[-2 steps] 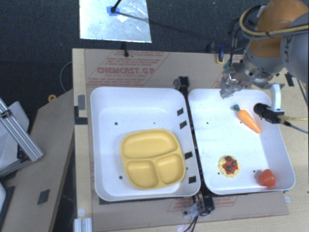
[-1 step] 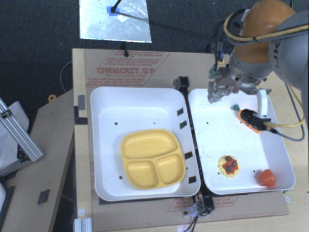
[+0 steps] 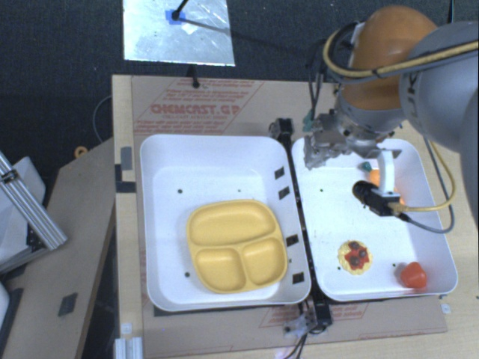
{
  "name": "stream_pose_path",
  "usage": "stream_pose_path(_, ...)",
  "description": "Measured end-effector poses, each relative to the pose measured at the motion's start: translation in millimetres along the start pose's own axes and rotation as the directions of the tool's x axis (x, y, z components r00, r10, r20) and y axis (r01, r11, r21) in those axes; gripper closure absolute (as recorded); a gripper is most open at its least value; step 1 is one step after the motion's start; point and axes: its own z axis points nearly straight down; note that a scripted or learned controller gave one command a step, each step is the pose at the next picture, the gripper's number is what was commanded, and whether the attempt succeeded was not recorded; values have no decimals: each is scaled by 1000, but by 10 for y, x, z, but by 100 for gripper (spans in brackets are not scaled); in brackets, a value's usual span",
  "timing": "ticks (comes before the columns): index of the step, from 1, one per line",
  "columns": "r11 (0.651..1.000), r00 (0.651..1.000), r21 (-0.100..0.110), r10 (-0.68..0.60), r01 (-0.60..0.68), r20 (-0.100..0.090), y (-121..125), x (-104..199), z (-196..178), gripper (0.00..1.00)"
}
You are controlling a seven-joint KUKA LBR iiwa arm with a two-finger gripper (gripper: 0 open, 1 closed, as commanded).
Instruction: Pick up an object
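Claw (image 3: 326, 152) is hovering over back of right white plastic bin (image 3: 438, 234); can't tell open/clenched, nothing visibly gripped.

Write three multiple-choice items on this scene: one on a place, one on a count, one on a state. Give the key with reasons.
1. Where does the yellow tray lie?
A. left bin
B. right bin
C. on the bench

2. How many compartments does the tray have?
A. two
B. three
C. five

3. How does the small tart stand to the gripper?
A. between its fingers
B. lying apart from it
C. hanging below it

Key: 1 A, the tray rests in the left bin. 2 B, one long and two small. 3 B, it lies near the front of the right bin.
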Motion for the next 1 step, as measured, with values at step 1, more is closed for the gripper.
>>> stream_pose_path(1, 1000, 1000, 1, 0, 0, 0, -260, 558, -9, 100)
